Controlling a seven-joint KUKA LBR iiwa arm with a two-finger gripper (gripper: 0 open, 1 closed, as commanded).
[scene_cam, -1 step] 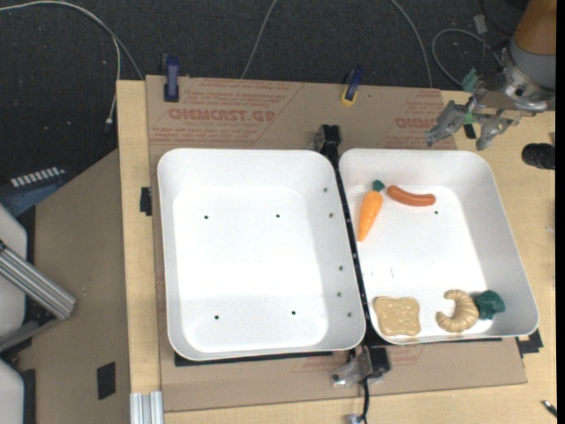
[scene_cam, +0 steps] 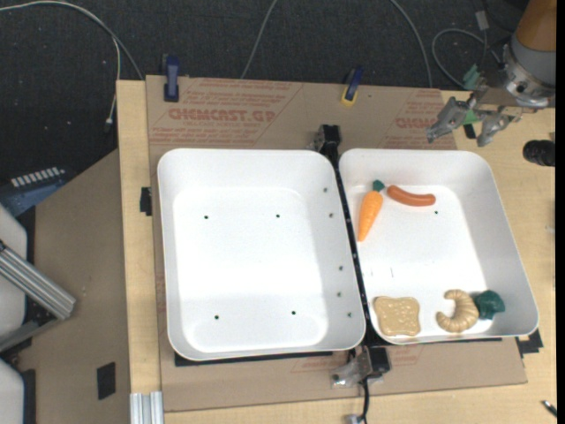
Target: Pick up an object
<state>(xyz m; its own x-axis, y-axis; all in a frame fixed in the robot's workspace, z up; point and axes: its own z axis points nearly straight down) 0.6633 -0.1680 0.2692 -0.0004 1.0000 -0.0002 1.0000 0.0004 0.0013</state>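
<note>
1. Approach is the step in hand: the pincer (scene_cam: 465, 124) hangs above the tabletop (scene_cam: 291, 113) beyond the far right corner of the right bin (scene_cam: 503, 228), fingers spread wide and holding nothing

2. Candidates lie in that bin: carrot (scene_cam: 369, 214) and sausage (scene_cam: 411, 197) near its far end, cracker (scene_cam: 396, 316), croissant (scene_cam: 457, 311) and green piece (scene_cam: 488, 304) near its front

3. Next move likely calls for swinging over one item and descending

4. Arm (scene_cam: 530, 38) enters from the upper right, wrist pointing down-left
</note>
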